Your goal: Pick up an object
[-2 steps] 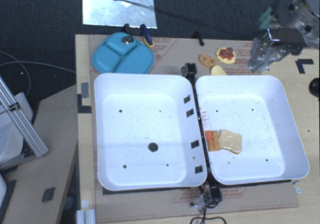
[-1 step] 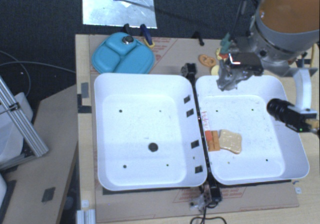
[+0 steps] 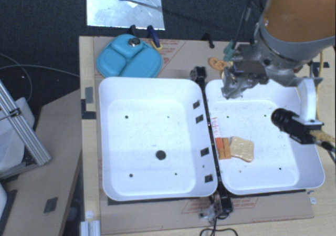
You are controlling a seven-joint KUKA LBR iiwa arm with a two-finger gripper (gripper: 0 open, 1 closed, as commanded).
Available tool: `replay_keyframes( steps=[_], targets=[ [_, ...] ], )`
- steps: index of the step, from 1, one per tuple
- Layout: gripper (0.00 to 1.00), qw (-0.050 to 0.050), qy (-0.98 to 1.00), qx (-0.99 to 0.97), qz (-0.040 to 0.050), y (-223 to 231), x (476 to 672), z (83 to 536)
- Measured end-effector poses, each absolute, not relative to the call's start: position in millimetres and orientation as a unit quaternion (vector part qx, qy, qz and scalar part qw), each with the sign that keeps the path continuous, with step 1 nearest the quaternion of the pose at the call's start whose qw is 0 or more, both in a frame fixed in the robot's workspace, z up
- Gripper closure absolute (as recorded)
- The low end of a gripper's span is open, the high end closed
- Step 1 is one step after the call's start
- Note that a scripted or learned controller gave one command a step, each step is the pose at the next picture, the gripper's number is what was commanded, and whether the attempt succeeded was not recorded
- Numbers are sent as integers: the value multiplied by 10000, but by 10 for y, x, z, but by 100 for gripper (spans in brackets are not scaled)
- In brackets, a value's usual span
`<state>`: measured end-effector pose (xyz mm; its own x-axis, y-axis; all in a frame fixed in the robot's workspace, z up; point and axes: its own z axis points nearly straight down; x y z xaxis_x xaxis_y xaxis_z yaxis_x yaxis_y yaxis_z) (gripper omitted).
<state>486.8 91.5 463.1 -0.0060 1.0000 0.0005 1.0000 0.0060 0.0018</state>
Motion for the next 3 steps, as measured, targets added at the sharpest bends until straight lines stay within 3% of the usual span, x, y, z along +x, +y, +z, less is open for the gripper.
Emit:
replay_keyframes(
  steps=[1,3],
  targets=[
    [100,-3,7096,7046,3,1393,4870,4279],
    [100,23,7126,7016,39,1374,4886,4515]
  ],
)
